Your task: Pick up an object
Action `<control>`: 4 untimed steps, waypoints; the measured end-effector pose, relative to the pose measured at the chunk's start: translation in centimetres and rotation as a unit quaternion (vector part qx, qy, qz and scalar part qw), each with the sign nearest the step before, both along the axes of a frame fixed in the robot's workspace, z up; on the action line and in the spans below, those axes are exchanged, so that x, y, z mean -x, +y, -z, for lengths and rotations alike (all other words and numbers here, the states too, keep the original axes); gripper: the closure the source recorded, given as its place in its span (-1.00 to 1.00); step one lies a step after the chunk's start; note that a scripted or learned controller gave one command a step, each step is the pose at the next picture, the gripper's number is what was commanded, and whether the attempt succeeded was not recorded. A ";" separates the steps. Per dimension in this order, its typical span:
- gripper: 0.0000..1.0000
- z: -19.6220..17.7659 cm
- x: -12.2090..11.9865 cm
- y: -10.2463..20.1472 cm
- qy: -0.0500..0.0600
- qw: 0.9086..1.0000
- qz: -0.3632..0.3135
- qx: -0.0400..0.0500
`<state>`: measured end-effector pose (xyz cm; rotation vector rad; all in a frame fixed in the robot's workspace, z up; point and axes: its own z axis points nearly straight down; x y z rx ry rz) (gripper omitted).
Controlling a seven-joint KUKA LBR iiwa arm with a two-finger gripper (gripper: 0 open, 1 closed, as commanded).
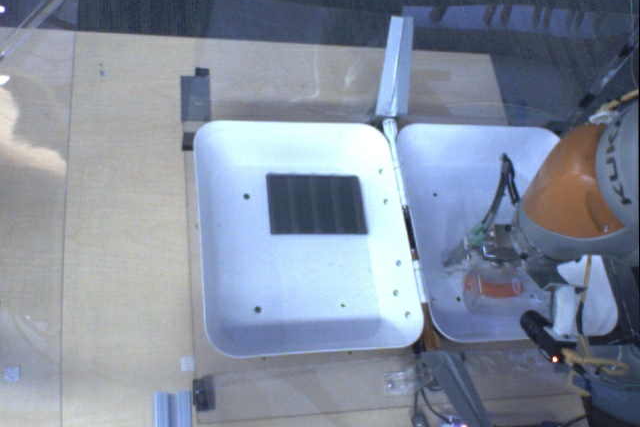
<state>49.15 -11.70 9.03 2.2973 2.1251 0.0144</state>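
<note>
In the right bin [440,165], near its front, lies a small clear object with an orange-red part [492,288]. My gripper [484,251] hangs directly over it, low in the bin, below the grey arm with its orange band [570,190]. The object sits just under and in front of the gripper. A white object [597,300] lies at the bin's right side, partly hidden by the arm.
The left bin [230,215] holds a dark ribbed rectangular pad [316,204] in its middle. A metal divider post [393,75] stands behind the seam between the bins. Cables and brackets [450,390] sit at the bench's front edge.
</note>
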 end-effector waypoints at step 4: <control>-1.00 -9.8 -6.3 -8.9 0.005 0.998 -0.055 0.000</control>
